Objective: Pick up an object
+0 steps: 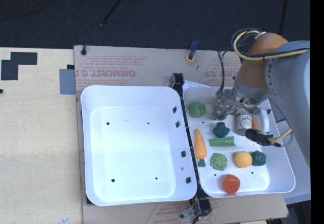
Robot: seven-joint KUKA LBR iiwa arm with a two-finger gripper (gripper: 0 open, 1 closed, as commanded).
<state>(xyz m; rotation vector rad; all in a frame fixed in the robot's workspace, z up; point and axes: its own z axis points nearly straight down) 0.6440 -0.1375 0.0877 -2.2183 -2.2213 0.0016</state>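
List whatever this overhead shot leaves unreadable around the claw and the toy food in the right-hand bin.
- Claw, camera view: small and dark against the wrist, so its opening cannot be judged.
- Small jar: partly covered by the arm's wrist; its label is too small to read.
- Dark green item beside the orange fruit: too small to identify.
- Right bin: its upper right corner lies under the arm.

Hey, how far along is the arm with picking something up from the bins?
Done: the gripper is over the right bin, just above the dark green toy. In hand: nothing visibly held. Left: grasp and lift one; the carrot, tomato and the rest lie in the bin.
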